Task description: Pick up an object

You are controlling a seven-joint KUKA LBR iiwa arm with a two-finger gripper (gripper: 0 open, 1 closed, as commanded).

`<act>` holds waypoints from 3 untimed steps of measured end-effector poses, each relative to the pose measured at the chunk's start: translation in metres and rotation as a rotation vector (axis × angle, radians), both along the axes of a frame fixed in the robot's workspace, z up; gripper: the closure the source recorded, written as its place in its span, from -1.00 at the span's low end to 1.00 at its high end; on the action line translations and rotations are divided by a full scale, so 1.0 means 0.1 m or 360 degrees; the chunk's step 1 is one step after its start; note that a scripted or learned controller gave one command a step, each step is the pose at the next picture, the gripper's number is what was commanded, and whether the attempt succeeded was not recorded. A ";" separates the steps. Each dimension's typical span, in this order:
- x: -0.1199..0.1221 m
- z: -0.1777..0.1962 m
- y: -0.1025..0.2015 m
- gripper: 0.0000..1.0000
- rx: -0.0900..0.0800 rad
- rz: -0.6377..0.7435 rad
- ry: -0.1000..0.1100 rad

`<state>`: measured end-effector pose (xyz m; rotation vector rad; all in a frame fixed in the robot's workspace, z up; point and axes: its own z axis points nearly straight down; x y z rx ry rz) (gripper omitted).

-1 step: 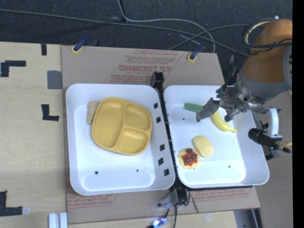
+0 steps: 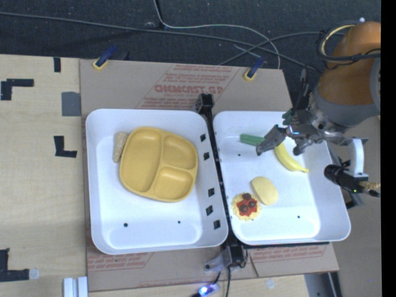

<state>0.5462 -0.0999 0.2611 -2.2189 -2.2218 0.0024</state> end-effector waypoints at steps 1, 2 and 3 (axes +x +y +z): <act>-0.07 -0.58 0.08 -1.00 0.0001 0.0000 0.0008; -0.09 -1.22 0.05 -1.00 0.0001 -0.0001 0.0011; -0.08 -1.73 0.04 -1.00 -0.0006 -0.0001 -0.0006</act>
